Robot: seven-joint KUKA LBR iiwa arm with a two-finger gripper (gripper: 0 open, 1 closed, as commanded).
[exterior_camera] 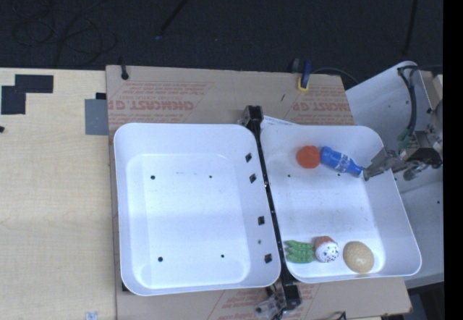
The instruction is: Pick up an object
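The right bin holds several small objects. An orange ball lies near its far side, with a blue bottle lying on its side just right of it. Along the near wall sit a green toy, a white ball with red spots and a tan egg-shaped object. My gripper hangs over the right bin's far right rim, its tip just right of the blue bottle's end. Nothing shows in its grasp.
The left bin stands beside the right one, joined by a black divider. Both rest on a cardboard sheet on the wooden bench. The arm's base and cables crowd the right edge.
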